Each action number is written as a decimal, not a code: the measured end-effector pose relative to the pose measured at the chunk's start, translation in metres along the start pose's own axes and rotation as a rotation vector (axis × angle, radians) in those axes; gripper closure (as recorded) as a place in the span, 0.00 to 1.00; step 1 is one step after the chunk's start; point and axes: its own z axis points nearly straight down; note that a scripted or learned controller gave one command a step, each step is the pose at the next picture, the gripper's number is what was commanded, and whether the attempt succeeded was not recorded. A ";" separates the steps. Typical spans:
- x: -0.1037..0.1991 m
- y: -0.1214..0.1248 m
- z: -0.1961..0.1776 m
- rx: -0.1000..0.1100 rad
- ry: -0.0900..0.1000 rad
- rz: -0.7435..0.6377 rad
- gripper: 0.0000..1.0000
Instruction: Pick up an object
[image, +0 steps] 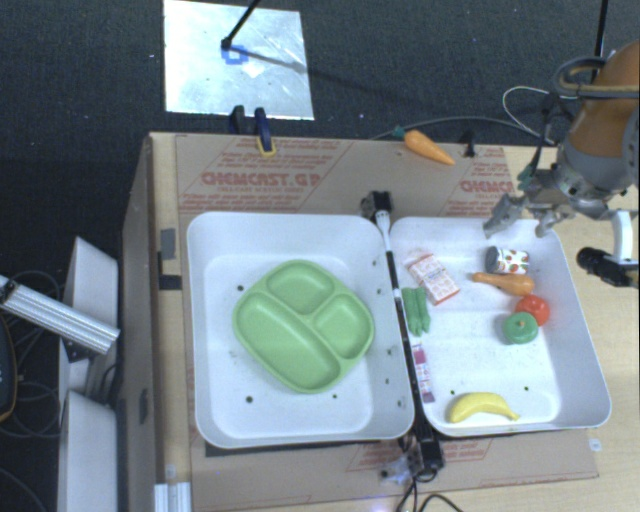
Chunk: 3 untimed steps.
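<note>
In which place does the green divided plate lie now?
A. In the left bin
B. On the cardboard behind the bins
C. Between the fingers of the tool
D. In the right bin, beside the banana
A: the green divided plate lies flat in the left bin.

Two white bins, a left bin and a right bin; one green divided plate; two carrots, one in the bin and one on the bench; one banana; one green apple; one red tomato; one green pepper; one small packet; one small can.
</note>
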 end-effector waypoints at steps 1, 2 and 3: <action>-0.026 0.003 0.107 0.006 0.003 0.000 0.00; -0.027 0.005 0.094 -0.002 -0.001 -0.004 1.00; -0.027 0.005 0.095 -0.001 -0.001 -0.004 0.00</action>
